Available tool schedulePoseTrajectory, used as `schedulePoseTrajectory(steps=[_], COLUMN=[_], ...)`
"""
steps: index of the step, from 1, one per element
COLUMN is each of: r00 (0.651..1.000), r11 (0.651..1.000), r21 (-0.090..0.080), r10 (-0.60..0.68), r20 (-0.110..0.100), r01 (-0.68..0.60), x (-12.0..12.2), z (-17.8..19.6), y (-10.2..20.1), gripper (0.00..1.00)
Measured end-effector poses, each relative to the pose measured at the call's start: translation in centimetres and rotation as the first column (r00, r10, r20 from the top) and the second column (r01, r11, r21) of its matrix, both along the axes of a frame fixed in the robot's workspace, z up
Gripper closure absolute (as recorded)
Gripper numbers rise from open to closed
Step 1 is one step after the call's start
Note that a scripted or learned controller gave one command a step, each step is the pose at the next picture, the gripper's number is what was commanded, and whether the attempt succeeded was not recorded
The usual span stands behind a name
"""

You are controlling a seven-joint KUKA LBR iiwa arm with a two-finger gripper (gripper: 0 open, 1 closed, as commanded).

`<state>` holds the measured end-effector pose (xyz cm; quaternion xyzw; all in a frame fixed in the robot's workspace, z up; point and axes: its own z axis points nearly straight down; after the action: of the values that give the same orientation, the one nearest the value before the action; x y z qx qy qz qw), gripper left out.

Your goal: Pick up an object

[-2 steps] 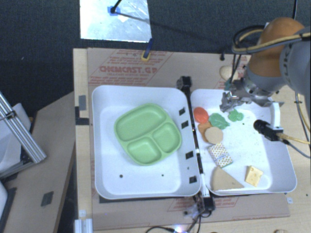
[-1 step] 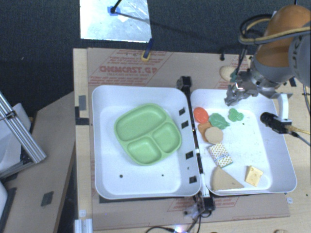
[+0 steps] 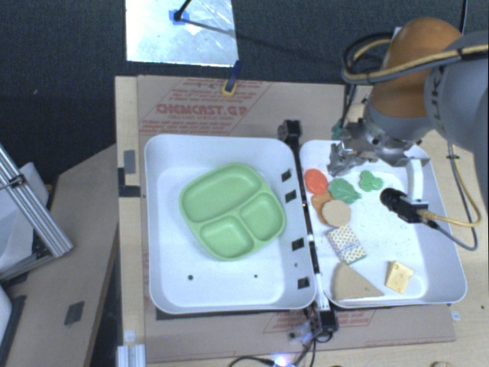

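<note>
- Left bin [image 3: 164,281]: white, shallow. I logged one item in it.
- Tray [image 3: 231,211]: green, three compartments, flat near the middle of the left bin, turned at a slant to its walls.
- Right bin [image 3: 451,274]: white, shallow, set against the left bin. I counted eight loose items in it, any of them open to a pick.
- Red oval [image 3: 315,180]: far left part of the right bin, close to the wall shared with the left bin.
- Orange piece [image 3: 319,201]: small, just below the red oval, at the cookie's upper left edge.
- Cookie [image 3: 335,213]: round, tan, flat.
- Dark green piece [image 3: 344,189]: just right of the red oval, just above the cookie.
- Light green piece [image 3: 371,180]: near the dark green piece, to its right, apart from it.
- Packet [image 3: 346,244]: pale, checkered, tilted, just below the cookie.
- Wedge [image 3: 354,284]: tan, against the near wall.
- Cheese [image 3: 398,276]: yellow block, right of the wedge, apart from it.
- Arm [image 3: 458,75]: grey, orange band [image 3: 416,52], over the far end of the right bin.
- Gripper [image 3: 342,157]: pointed down over the far left part of the right bin, just above the red oval and the dark green piece in the view. I could not tell how far open it was, nor whether it had hold of anything.
</note>
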<state>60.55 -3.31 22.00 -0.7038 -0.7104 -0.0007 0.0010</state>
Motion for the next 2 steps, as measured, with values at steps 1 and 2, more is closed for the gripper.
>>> schedulePoseTrajectory(steps=[1,2], r00=[1.0,1.0], r11=[1.0,1.0], r21=[-0.001,-0.002], r10=[-0.001,-0.003], r20=[0.001,0.001], r01=[0.001,0.003], x=[-2.0,-2.08], z=[1.05,1.21], y=[2.99,3.06], gripper=[1.0,1.0])
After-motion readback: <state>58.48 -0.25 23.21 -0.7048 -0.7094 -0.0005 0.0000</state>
